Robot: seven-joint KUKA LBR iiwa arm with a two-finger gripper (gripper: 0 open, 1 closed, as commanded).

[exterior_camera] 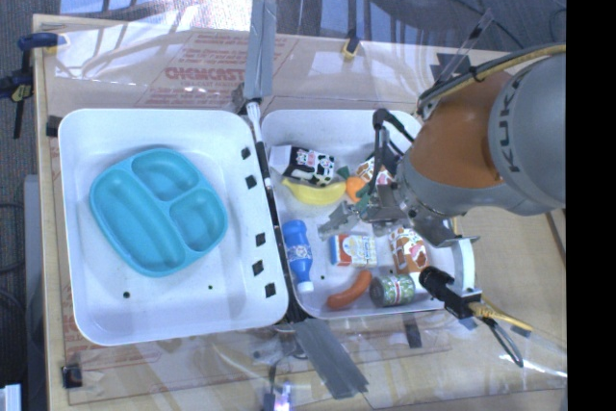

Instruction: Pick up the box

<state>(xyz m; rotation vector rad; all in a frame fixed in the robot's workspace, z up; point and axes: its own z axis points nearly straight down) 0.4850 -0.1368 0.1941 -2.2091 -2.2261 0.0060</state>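
The left bin (77,236) holds a blue divided plate (159,209), set toward its left half; bare white floor remains along the right wall and bottom edge. Behind both bins, a flattened cardboard sheet (207,72) carries red lettering, too washed out to read with certainty. The right bin (308,125) is crowded. From left: a blue bottle with a white cap (297,253) along the left wall, a black-and-white cow toy (313,166) above a banana (313,192), a sausage (348,290) near the bottom rim, then the box (354,250), a small carton with orange and white print, illegible, lying mid-bin. A green can (392,290) sits beside it. The gripper (371,207) hangs just above the box; its finger opening cannot be determined. "KUKA" lettering appears on the arm (510,140).
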